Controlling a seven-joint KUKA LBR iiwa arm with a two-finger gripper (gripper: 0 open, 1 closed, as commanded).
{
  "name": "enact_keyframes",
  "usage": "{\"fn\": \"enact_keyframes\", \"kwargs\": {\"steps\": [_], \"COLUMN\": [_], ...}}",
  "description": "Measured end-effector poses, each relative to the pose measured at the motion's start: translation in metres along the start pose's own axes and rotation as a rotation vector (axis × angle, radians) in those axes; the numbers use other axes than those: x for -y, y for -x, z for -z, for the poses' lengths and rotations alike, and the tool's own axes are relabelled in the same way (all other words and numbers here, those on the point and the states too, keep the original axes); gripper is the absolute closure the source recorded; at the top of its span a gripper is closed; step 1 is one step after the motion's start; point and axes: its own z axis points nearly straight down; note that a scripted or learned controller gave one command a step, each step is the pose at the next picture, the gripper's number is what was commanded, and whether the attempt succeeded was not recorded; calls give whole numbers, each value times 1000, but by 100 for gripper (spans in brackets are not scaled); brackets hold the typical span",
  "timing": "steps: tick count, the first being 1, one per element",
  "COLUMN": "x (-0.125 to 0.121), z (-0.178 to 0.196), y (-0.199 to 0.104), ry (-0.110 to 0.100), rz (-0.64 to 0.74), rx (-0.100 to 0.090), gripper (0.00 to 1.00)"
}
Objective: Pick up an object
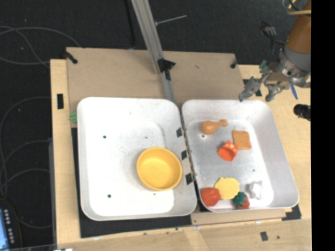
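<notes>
Gripper (260,92): hangs over the far right corner of the right bin, at about 1 o'clock from that bin's middle; its two fingers are spread apart with nothing between them.
Arm (299,41): grey with an orange band, coming in from 3 o'clock.
Right bin (275,140): white and shallow, holding all the small objects.
Drumstick (213,125): tan, toward 11 o'clock in the right bin, nearest the gripper.
Brown block (241,139): just beside the orange-red piece (227,151), near the bin's middle.
Yellow piece (227,187): at 6 o'clock, between the red tomato (210,196) and the pale grey piece (255,189); a green-and-red item (241,200) lies just below it.
Left bin (104,140): holds the yellow bowl (159,168), upright, at about 4 o'clock.
</notes>
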Motion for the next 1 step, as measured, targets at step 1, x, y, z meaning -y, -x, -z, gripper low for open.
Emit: {"fn": "enact_keyframes", "kwargs": {"steps": [1], "x": [0], "z": [0], "y": [1], "ry": [-1], "rz": [0], "rx": [2], "gripper": [0]}}
